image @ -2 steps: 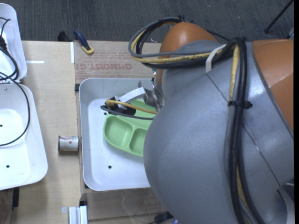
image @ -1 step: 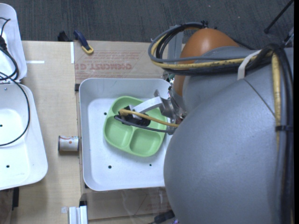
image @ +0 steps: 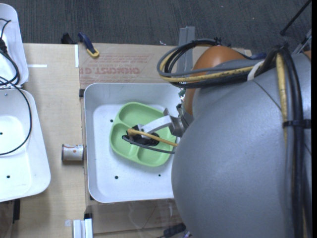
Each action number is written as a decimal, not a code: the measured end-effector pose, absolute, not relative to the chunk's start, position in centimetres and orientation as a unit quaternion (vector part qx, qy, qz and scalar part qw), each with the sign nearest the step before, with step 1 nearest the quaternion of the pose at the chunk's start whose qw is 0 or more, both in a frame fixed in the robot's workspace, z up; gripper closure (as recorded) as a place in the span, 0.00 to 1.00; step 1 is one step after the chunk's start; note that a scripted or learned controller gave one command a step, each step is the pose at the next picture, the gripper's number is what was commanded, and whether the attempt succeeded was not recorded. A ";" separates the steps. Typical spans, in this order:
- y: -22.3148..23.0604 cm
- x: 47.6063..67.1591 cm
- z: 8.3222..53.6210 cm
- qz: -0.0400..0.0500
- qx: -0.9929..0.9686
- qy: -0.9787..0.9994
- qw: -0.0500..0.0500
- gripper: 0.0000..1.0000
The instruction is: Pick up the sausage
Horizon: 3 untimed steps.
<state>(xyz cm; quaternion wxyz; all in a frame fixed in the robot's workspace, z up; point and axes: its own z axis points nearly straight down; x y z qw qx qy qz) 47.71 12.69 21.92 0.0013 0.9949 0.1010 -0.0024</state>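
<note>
Gripper (image: 174,125), grip state unclear, sits at the green plate's (image: 131,114) three o'clock; sausage not identifiable

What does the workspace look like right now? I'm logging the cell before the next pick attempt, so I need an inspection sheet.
Surface: wooden bench bearing a right bin and a left bin, both white.
Job's things: green divided plate in the right bin holds a thin tan stick across a dark item; neither can be identified for sure.
Clutter: small metal cylinder between the bins; blue-and-yellow clamp at the far edge.
Gripper: gripper at the plate's right side.
Cables: black cable looping in the left bin; black and yellow hoses on the arm.
Surroundings: dark carpet; printed cardboard.
</note>
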 end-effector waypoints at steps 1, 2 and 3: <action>12.6 47.8 22.8 -0.004 0.995 0.103 0.003 1.00; 16.7 47.8 21.1 -0.001 0.995 0.099 0.001 1.00; 6.3 47.7 19.0 -0.003 0.995 0.101 0.001 1.00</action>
